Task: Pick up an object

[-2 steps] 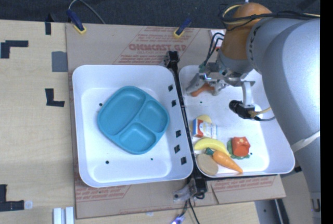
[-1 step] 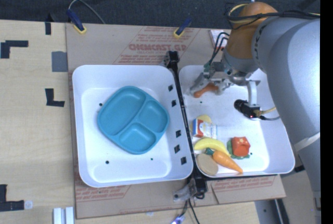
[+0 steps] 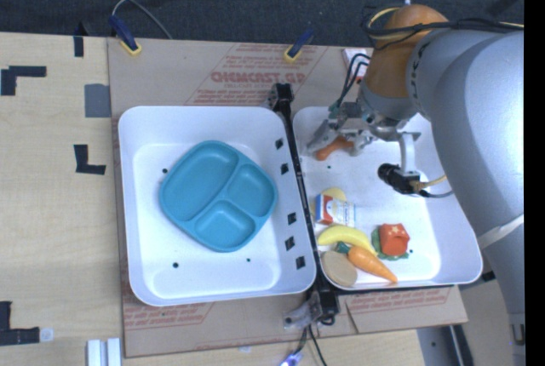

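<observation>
Arm: the grey arm (image 3: 477, 117) enters from the right, its orange band (image 3: 400, 49) above the wrist, and bends down into the far part of the right bin (image 3: 451, 258).
Gripper: the gripper (image 3: 334, 141) is low in this bin, near the divider; an orange piece (image 3: 328, 151) lies at its tips. I cannot tell its state.
Objects: a carrot (image 3: 371, 262), banana (image 3: 345, 236), red item (image 3: 392, 239), small carton (image 3: 332, 208) and tan disc (image 3: 340, 271) lie together in the near part.
Left bin: the left bin (image 3: 140, 271) holds a blue divided plate (image 3: 218, 195).
</observation>
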`<state>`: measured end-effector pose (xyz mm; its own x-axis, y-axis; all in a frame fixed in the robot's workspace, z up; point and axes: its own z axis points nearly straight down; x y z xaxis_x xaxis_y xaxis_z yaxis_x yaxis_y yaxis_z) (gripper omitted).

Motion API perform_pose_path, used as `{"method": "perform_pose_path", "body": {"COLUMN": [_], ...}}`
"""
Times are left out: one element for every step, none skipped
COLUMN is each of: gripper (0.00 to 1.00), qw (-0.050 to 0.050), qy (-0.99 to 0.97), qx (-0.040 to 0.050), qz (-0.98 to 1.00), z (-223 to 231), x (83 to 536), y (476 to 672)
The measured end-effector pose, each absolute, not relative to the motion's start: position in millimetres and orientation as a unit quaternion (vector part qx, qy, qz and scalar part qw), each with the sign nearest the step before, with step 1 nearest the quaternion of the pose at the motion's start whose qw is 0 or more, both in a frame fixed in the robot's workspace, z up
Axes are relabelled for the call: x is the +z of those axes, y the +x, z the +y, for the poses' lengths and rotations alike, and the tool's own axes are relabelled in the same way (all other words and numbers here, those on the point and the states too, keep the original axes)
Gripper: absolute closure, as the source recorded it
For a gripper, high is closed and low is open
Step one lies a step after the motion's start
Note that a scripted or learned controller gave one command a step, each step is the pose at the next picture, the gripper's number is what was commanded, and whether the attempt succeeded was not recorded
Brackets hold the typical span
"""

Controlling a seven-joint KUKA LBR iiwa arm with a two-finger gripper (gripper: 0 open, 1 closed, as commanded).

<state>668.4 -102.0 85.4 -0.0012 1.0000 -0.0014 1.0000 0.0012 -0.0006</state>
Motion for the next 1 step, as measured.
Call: {"method": "perform_pose_path", "body": {"gripper": [0.0], "qw": [0.0], "qy": [0.707], "qx": [-0.0006], "qz": [0.708], "z": [-102.0], "x": [85.5], "y": [668.4]}}
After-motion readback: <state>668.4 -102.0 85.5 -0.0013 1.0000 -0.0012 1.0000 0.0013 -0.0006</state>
